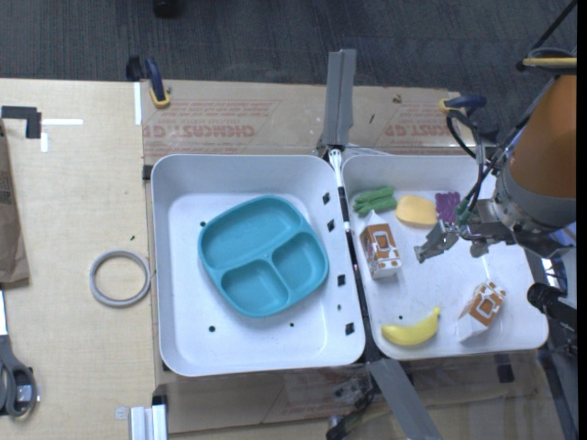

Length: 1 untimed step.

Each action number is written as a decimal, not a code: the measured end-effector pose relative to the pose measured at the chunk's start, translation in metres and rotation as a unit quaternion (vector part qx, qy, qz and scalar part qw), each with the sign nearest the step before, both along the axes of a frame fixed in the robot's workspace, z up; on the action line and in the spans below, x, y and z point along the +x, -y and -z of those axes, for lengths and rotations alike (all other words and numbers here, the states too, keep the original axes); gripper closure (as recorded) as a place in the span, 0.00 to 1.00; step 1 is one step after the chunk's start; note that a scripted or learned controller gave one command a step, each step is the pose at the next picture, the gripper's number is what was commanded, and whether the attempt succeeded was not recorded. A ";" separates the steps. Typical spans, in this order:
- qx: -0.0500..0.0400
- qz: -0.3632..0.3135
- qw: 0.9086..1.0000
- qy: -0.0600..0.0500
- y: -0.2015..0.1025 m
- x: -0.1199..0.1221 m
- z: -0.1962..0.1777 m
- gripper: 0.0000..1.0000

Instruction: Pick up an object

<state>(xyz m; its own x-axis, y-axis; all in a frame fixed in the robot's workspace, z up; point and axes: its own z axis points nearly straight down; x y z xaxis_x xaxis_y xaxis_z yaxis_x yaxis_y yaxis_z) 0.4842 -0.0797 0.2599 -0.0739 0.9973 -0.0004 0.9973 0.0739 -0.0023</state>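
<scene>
The arm [541, 168] reaches in from the right over the right bin [514, 342], its gripper [437, 244] hanging above the bare white floor in the middle of that bin. The fingers look slightly spread, with nothing between them. Around the gripper lie the loose objects: a small carton [381, 250] just to its left, a yellow piece [416, 211] and green beans [374, 199] toward the back, and purple grapes [447, 205] just beside the yellow piece. A banana [410, 329] lies near the front wall, and a second carton [483, 305] sits at the front right. The left bin [174, 337] holds a blue divided tray [263, 255]. A ring of tape [120, 277] lies on the bench [73, 200] left of the bins.
</scene>
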 end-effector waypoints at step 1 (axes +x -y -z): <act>0.000 -0.069 0.998 0.000 0.034 0.104 0.019 0.00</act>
